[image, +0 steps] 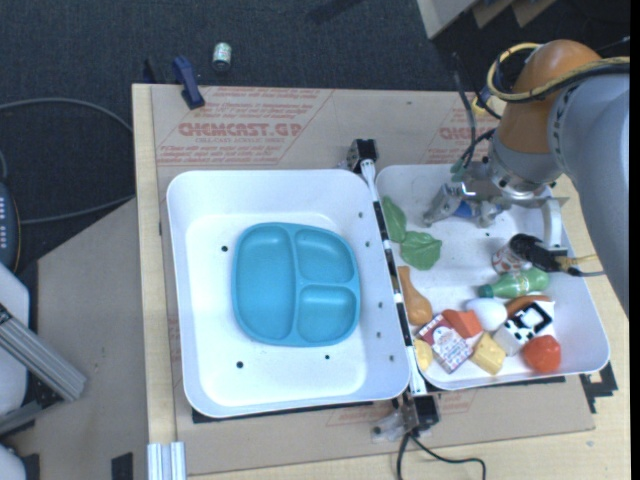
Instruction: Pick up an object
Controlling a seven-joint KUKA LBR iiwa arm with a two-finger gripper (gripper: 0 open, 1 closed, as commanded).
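Arm: a grey arm with an orange band [545, 68] is seen reaching in from the right, its wrist hung over the far part of the right bin [590, 353].
Gripper: the gripper [462, 206] is placed low over the bin's far left area, above bare white floor; nothing is seen between its fingers.
Jaws: whether they are spread or pressed together cannot be told, the tips being small and partly merged with a blue part of the tool.
Left bin: a blue divided plate [297, 283] is held in the left bin [190, 218], lying flat near its middle.
Candidate objects: a green leaf-like piece [415, 243] lies nearest the gripper, close to the bin's left wall; an orange carrot-shaped piece [413, 298] lies just beyond it along that wall.
Pile: a red round toy [542, 354], a yellow block [488, 354], a small printed carton [447, 346] and a black-and-white marked cube [530, 318] are crowded together at the near end, touching.
Handling, leaf: judged light, thin and probably pliant; it would best be pinched across its raised middle rather than at a flat edge.
Handling, carrot: judged light, stiff and smooth; a grip across its narrow waist is advised, as its taper may slip.
Risk: within the pile, neighbours may be nudged or caught.
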